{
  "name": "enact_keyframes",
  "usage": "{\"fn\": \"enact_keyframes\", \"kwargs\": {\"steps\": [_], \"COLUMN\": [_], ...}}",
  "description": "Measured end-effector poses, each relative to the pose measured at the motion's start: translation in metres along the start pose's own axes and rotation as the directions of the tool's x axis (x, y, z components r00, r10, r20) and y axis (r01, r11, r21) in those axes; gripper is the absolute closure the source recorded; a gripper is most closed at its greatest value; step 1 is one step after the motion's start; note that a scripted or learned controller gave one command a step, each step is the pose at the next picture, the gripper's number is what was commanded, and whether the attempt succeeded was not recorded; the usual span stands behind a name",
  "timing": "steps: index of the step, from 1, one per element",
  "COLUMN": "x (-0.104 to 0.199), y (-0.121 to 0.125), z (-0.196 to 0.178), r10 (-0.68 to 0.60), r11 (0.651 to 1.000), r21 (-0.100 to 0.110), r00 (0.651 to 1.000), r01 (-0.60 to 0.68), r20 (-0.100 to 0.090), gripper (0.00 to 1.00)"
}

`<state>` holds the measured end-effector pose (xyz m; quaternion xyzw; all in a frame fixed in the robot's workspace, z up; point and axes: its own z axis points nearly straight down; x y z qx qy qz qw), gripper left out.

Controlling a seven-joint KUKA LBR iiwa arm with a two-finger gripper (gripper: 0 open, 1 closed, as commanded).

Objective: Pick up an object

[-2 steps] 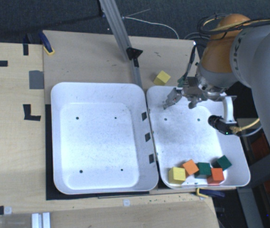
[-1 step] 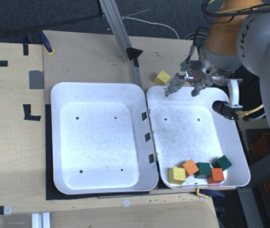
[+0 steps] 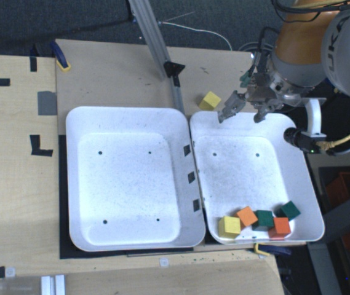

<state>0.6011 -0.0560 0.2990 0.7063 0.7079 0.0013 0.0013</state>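
Both bins are white with fine dark speckling — the left bin [image 3: 125,177] and the right bin [image 3: 248,171] alike. In the right one lie a yellow block [image 3: 229,226], an orange block [image 3: 246,216], a dark green block [image 3: 264,218], a red-orange block [image 3: 281,227] and another dark green block [image 3: 290,210]. A second yellow block [image 3: 211,100] sits on the pale tan surface [image 3: 113,78] — marked with black tape pieces. The arm [image 3: 316,17] is grey with an orange band.

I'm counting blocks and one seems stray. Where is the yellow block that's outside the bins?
The stray yellow block lies on the bench just beyond the right bin's far left corner, left of the open gripper.
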Motion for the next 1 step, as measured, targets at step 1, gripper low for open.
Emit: {"fn": "enact_keyframes", "kwargs": {"steps": [1], "x": [-0.0172], "y": [0.0782], "z": [0.0041], "r10": [0.001], "r11": [1.0], "r21": [0.001], "r00": [1.0], "r01": [-0.001], "r20": [0.003], "gripper": [0.0]}}
